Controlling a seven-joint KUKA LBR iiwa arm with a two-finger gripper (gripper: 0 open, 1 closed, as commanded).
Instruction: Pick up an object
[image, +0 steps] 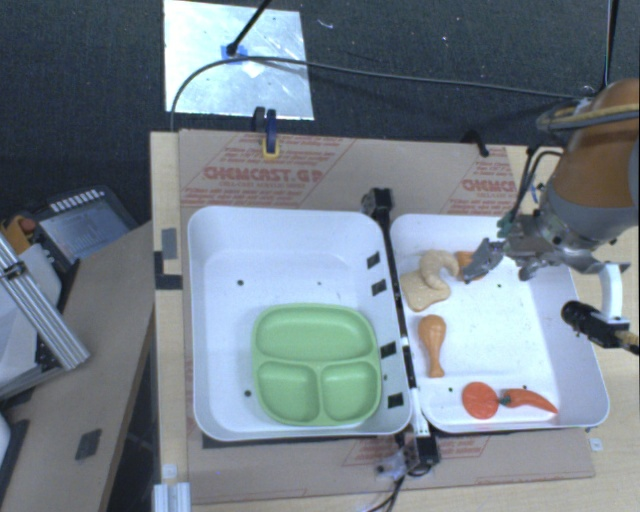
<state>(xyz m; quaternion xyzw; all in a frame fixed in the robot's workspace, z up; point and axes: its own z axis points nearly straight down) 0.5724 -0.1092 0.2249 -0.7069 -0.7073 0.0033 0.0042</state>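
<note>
Its fingers' spread impossible to tell, the claw (487, 257) hangs over the right bin (560, 330), a beige lump (430, 280) just left; it should settle squarely before closing.

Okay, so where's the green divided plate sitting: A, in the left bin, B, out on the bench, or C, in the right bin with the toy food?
A: the green divided plate lies inside the left bin, while the toy food sits in the right bin.
</note>
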